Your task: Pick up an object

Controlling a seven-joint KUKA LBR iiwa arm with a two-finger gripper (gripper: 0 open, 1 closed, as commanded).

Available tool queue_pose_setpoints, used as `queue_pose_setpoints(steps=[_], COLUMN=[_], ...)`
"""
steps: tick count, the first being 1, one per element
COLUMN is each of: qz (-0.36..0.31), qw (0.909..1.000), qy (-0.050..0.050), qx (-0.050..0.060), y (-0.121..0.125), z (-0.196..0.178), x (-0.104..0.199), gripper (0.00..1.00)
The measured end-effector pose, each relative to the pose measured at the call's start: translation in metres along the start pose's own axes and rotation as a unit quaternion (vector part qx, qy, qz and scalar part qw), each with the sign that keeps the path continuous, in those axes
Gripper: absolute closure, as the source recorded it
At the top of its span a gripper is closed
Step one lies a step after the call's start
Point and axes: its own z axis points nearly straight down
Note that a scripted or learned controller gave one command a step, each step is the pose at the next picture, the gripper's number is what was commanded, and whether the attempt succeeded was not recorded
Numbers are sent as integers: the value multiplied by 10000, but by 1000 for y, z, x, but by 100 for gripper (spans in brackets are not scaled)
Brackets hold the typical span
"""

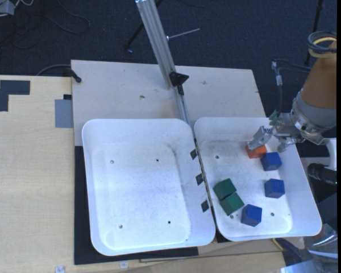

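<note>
Two shallow white bins sat side by side on the tabletop (125, 90). The left bin (139, 181), at lower centre of the frame, held no objects. The right bin (307, 209), at lower right, held an orange block (256, 151) near its upper edge, three blue blocks (270, 161) (274, 187) (251, 215) down its right half, and two green blocks (224, 187) (232, 202) touching each other near the divider. The end effector (271, 139) hung low at the right, fingers spread apart, just above the orange block, one fingertip beside it, nothing clamped between them. No readable writing or labels appeared.
</note>
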Motion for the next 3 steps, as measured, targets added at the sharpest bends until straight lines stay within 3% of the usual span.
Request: queue_pose_setpoints(steps=[1, 2, 3], qz=[2, -14, -2], qw=[10000, 10000, 10000], qy=[-1, -37, 0], qx=[38, -53, 12], y=[27, 24, 48], z=[88, 95, 114], x=[-43, -32, -38], gripper=[0, 0, 0])
